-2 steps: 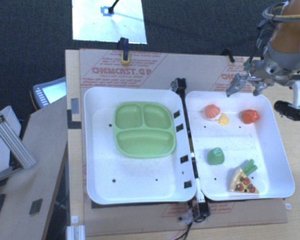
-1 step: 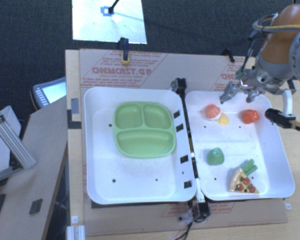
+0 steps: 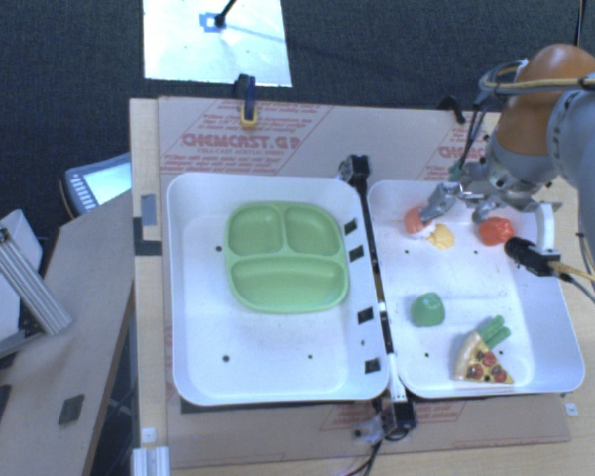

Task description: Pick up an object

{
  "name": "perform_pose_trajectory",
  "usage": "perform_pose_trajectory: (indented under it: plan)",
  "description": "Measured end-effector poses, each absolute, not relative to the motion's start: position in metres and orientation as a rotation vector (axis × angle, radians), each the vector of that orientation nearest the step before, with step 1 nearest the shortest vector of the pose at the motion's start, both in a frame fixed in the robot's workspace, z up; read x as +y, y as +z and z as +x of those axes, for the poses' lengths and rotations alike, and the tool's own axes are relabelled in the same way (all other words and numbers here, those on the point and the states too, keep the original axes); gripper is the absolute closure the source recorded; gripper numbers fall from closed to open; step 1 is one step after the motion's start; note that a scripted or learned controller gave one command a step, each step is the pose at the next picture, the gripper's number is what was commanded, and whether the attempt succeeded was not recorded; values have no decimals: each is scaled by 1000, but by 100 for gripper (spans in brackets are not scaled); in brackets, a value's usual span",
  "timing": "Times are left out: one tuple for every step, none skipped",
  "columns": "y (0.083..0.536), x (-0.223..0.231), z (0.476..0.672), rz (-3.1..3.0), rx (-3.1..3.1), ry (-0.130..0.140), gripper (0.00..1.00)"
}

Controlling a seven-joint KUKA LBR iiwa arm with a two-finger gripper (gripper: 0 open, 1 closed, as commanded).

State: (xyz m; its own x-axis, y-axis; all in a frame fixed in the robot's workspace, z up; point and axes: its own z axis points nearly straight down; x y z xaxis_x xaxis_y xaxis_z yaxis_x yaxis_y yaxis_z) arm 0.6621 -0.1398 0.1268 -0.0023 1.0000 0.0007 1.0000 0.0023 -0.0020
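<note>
Pizza slice toy [image 3: 483,361], near right corner of the right bin [image 3: 560,350], lying flat just inside the front rim; long axis slanted, crust end toward the near left, green topping end [image 3: 494,329] toward the far right. Green rounded piece [image 3: 427,309], just beyond and left of the slice, standing apart from it, with bare white floor on all sides. Mid-bin floor between these and the far group is open. Yellow piece [image 3: 441,235], far half of the right bin, touching or just beside an orange-red piece [image 3: 415,220] on its left. Second orange-red piece [image 3: 495,231], to the right of these, near a black fitting [image 3: 531,253] at the right rim. Hand [image 3: 463,203], at the far end of the right bin over the gap between the orange pieces, fingers spread apart and grasping nothing. Left bin [image 3: 193,365], holding a green divided plate [image 3: 286,258] set centrally, with clear white margin all around it. Divider [image 3: 369,276] with black clips, where the two bins meet. Table [image 3: 278,137], cardboard-faced, far of both bins.
</note>
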Motion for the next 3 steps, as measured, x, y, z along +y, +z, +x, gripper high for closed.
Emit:
perform_pose_trajectory:
  plan:
    - [83,-139,663,-2216,-2228,0,0]
    - [97,-139,664,-2218,-2232,-5,100]
    - [162,-142,662,-2224,-2228,-7,100]
